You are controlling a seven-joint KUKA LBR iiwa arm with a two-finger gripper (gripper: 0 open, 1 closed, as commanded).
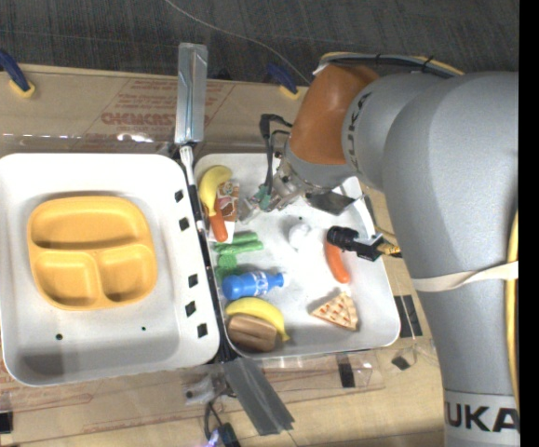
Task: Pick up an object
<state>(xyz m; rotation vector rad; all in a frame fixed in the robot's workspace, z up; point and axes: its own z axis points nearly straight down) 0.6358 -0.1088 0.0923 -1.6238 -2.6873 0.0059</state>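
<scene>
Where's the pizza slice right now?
The pizza slice lies in the right bin, near its front right corner, just below the orange carrot-like piece and right of the banana.

glossy white plastic bins [27, 343], matt yellow plastic tray [92, 250], smooth grey arm [455, 156] w/ orange band [330, 110]

1. A yellow plastic banana [213, 186] lay curved in the right bin's far left corner.
2. A green plastic piece [236, 248] lay flat beside the divider.
3. A blue plastic bottle [250, 283] lay on its side, white cap pointing right.
4. A pizza slice toy [336, 311] lay flat near the front right.
5. An orange carrot-like toy [338, 263] lay near the right wall.
</scene>
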